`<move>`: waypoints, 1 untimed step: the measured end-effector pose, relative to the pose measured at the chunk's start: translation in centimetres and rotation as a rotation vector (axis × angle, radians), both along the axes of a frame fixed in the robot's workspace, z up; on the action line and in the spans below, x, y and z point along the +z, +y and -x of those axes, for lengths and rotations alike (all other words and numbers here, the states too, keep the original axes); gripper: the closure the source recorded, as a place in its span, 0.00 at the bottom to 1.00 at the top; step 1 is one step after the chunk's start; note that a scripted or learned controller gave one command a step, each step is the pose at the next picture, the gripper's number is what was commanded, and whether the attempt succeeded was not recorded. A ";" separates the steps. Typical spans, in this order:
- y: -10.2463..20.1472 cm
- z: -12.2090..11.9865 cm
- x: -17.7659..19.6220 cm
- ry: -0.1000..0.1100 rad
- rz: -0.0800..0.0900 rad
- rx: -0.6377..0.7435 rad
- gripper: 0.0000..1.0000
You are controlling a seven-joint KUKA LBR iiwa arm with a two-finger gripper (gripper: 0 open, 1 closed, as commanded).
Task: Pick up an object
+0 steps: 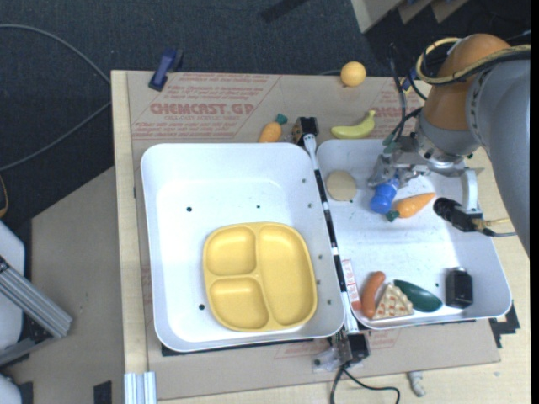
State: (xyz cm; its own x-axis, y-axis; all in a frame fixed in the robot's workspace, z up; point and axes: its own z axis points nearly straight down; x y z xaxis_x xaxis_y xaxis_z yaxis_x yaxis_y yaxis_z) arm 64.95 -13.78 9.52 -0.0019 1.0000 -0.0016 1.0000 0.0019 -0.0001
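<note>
— White bin [472,251], right of frame: which piece?
— The blue object [383,198], upper middle there, touching the orange carrot [414,204]. My claw [394,173] hangs just above; spread, I cannot tell. I should descend straight, clear of the carrot.

Small blue plastic object [383,199], rounded, in right white bin's [421,242] upper part, touching an orange plastic carrot [414,204] lying on its side w/ tip toward upper right. Round beige disc [341,185] lies flat nr bin's left wall.
</note>
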 end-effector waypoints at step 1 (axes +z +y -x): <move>5.5 3.3 10.2 -0.003 -0.001 0.000 1.00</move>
